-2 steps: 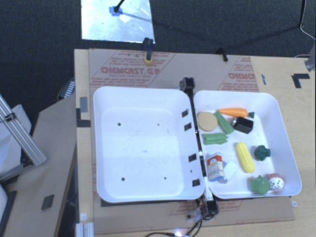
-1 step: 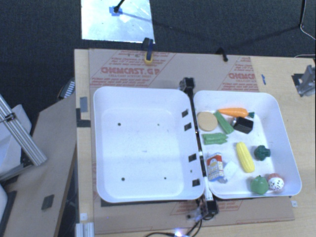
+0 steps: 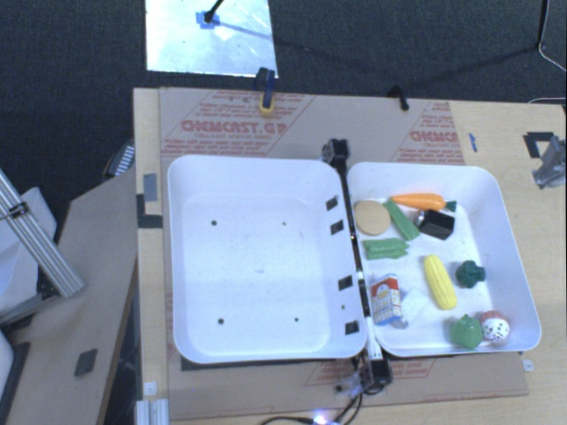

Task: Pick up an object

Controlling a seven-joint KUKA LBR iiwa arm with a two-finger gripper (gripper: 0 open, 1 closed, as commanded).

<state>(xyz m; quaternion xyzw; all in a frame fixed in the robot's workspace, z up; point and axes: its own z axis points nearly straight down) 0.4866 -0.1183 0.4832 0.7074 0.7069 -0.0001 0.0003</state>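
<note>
A cardboard-topped bench (image 3: 354,118) printed "CHEMCAST GP" carries two white bins; the claw's position and opening cannot be told, so places cannot be set against it. The yellow corn (image 3: 439,282) lies mid right bin (image 3: 509,228), probably light, stiff, smooth plastic; best pinched across its narrow middle.

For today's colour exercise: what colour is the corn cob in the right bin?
Yellow. The corn cob shows best in the camera view, lying in the right bin.
</note>
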